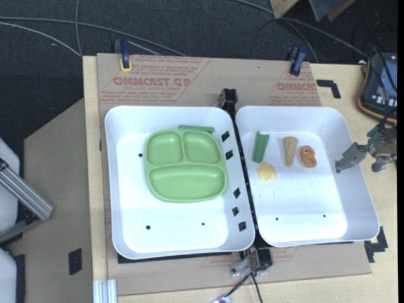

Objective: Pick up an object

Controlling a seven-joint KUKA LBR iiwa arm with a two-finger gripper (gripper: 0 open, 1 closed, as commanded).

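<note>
The right bin point(353, 188) holds a green stick point(260, 147), a tan cone point(290, 150), an orange piece point(307, 157) and a small yellow piece point(266, 172), all lying in its far half. My gripper point(362, 162) hangs over the bin's right rim, to the right of the orange piece and apart from it. It is open, with nothing between its fingers.
The left bin point(126, 188) carries a green divided plate point(185, 165). A black divider with clips point(237, 169) runs between the bins. Cables cross the dark floor at the back, and a device point(380, 87) sits at the far right.
</note>
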